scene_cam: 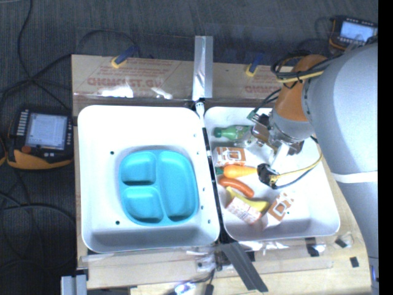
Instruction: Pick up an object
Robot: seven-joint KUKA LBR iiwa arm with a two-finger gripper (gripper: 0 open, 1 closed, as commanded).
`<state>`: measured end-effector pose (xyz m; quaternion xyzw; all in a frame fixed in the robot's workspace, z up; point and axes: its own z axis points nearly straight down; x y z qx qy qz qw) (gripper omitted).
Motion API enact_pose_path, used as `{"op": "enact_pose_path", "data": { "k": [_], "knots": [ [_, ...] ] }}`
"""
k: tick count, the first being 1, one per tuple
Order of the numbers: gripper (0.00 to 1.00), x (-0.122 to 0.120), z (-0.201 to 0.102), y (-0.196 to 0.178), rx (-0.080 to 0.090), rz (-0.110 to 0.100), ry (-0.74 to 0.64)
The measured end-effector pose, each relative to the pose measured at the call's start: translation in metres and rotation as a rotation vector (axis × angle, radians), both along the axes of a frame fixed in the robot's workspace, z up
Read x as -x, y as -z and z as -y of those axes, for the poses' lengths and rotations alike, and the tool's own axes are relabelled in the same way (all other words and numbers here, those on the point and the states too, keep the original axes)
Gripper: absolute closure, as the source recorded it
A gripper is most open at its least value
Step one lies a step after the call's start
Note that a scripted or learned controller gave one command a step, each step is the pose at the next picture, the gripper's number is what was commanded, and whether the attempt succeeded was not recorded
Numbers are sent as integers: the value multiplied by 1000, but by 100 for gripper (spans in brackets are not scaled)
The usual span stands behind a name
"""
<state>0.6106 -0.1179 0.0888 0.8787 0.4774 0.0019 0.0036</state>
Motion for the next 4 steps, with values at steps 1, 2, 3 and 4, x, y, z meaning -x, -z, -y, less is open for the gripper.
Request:
{"op": "enact_pose_path", "data": {
  "k": [1, 2, 3, 4],
  "knots": [
    [0, 47, -12, -4, -3, -10, -50],
    [0, -2, -12, -166, -2, -10, -268],
    [0, 20, -23, -238, -1, -10, -188],
    [0, 74, -42, -138, -5, -13, -267]
  ]
}}
